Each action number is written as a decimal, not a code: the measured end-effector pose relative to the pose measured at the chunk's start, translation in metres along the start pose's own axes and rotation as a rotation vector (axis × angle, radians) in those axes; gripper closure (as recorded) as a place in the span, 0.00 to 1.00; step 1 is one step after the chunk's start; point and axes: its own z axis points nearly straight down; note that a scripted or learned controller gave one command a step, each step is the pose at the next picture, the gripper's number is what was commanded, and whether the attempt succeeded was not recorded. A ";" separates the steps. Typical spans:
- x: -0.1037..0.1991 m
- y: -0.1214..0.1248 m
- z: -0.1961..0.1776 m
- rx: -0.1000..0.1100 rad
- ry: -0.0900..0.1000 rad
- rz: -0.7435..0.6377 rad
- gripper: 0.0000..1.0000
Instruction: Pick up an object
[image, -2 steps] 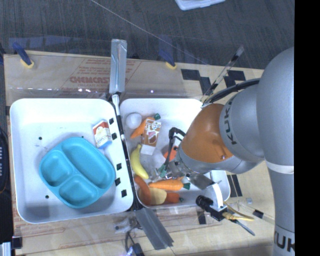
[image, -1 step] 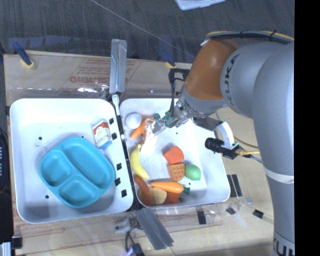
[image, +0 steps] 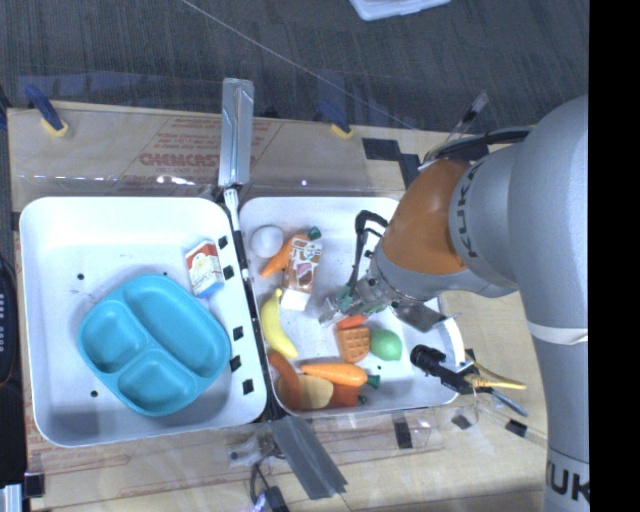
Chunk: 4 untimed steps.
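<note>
Blue tray (image: 150, 345) in left bin (image: 40, 300), toy food in right bin (image: 440, 395), tool (image: 345, 300) grip unclear

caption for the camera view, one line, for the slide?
KUKA arm's gripper low in the right bin above toy food, near a waffle and green ball; blue tray in left bin.

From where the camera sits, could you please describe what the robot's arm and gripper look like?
The arm is a thick, rounded grey tube with a smooth matte shell. An orange band wraps it above the wrist, with dark lettering partly visible beside it and more near the lower edge. A black cable loops out by the wrist. The gripper is a small metal assembly, grey with greenish parts.
</note>
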 end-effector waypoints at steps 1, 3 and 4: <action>-0.011 -0.010 0.019 -0.015 -0.004 -0.056 0.00; 0.050 0.031 -0.080 -0.014 -0.005 -0.190 1.00; -0.007 0.051 -0.019 -0.002 -0.002 -0.260 1.00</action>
